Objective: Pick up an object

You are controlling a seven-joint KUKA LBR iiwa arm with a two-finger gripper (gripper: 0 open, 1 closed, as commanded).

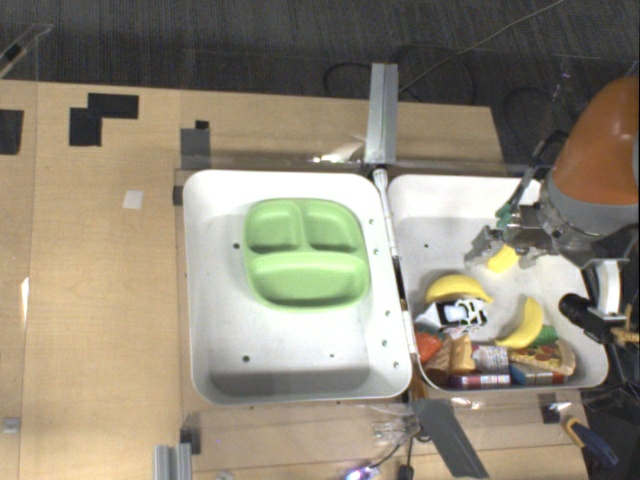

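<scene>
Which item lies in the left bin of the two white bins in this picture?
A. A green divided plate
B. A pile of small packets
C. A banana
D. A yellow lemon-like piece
A: the green divided plate sits alone on the floor of the left bin, while the banana and the other small things lie in the right bin.

I can't tell what the small packets (500,360) heaped at the right bin's (430,208) near edge are, and the arm (600,163) is cut off on the right.
</scene>
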